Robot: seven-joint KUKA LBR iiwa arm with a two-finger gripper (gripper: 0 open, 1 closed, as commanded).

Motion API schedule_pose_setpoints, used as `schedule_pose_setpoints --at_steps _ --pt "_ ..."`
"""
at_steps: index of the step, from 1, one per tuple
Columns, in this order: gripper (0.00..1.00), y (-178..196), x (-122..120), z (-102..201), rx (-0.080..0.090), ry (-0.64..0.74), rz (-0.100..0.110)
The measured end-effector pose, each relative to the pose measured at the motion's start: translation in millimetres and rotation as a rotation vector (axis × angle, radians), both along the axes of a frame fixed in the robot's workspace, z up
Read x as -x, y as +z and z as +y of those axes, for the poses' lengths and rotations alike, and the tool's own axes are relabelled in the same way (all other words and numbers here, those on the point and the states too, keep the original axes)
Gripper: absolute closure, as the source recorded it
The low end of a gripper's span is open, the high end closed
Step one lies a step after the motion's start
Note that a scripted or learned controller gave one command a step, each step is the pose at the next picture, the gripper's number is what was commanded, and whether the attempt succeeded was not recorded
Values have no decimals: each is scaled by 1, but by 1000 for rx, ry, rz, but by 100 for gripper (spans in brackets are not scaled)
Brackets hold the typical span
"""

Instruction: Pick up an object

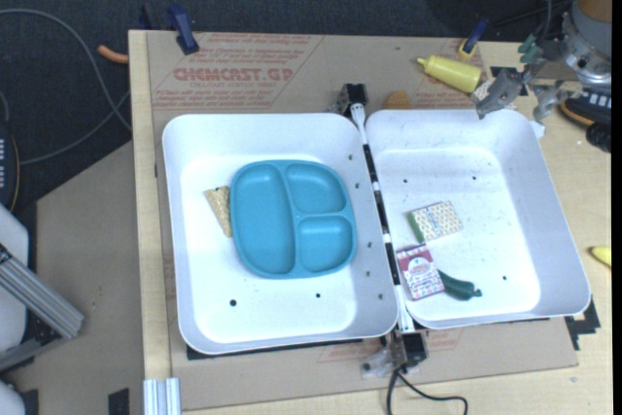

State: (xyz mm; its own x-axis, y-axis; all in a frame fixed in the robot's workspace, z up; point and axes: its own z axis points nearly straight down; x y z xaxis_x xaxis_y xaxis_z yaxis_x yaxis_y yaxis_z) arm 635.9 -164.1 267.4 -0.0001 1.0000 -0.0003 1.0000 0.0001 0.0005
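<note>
My gripper (512,102) hangs over the far right corner of the right bin (505,160), open, with nothing between its spread fingers. Well in front of it, near the bin's left side, lie a small patterned packet (435,221), a red-and-white packet (420,270) and a dark green item (462,289). The left bin (194,287) holds a blue divided plate (292,219). A tan cracker-like piece (219,204) lies at the plate's left edge, partly tucked under it.
A yellow bottle (450,70) lies on the bench just beyond the right bin, left of the gripper. Blue clamps (182,29) grip the cardboard's far edge. A black divider (374,209) runs between the bins. A small yellow item (603,255) sits at the far right.
</note>
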Motion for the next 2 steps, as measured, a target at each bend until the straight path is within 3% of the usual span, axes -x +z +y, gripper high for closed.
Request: schedule_pose_setpoints --at_steps 1,2 --pt "0 -171 6 45 -2 0 4" --pt "0 -183 123 31 -1 -2 3"
